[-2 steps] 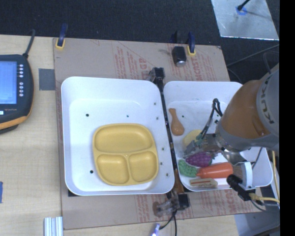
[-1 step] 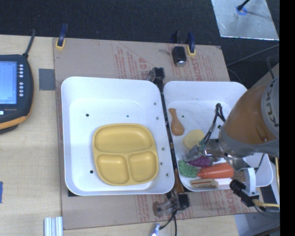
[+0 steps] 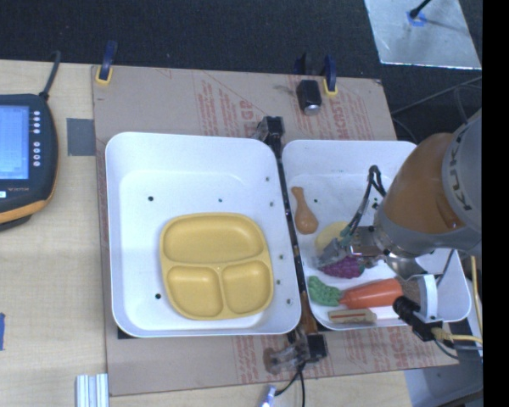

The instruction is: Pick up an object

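Observation:
The right bin (image 3: 343,164) holds several toy foods: a tan wooden spoon shape (image 3: 304,212), a yellow piece (image 3: 328,234), a purple grape bunch (image 3: 346,268), a green leafy piece (image 3: 324,292), an orange carrot (image 3: 373,293) and a brown bar (image 3: 351,316). My gripper (image 3: 343,248) reaches in from the right, low over the yellow piece and the grapes. Its dark fingers (image 3: 353,232) sit just above the grapes. The orange-banded wrist (image 3: 424,189) hides the bin's right part.
The left bin (image 3: 153,168) holds a yellow divided tray (image 3: 216,264). A teach pendant (image 3: 13,155) lies at the far left of the bench. Clamps and a black knob (image 3: 310,96) stand along the cardboard's far edge.

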You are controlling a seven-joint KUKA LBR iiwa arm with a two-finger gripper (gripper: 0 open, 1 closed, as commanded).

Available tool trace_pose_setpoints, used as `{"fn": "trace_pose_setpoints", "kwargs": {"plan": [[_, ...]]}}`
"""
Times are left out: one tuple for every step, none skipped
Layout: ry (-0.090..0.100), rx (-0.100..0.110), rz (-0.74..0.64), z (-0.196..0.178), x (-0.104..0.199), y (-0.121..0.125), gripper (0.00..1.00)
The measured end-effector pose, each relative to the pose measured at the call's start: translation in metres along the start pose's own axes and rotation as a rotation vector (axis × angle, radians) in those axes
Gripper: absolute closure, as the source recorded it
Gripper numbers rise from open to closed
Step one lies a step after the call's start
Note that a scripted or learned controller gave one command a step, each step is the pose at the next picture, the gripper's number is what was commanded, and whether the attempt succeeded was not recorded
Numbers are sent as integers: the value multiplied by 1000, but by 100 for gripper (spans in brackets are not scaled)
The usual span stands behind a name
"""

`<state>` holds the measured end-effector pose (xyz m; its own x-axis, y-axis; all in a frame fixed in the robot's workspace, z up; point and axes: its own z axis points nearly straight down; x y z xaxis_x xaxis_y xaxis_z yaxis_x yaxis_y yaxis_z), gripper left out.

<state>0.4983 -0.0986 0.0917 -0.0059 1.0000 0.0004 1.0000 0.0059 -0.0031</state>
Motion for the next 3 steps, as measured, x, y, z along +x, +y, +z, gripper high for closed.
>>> {"fn": "trace_pose_setpoints", "kwargs": {"plan": [[-1,-1,0,0,2,13,0],[-1,0,-2,-10,1,13,100],[0,-2,3,-79,-17,0,100]]}}
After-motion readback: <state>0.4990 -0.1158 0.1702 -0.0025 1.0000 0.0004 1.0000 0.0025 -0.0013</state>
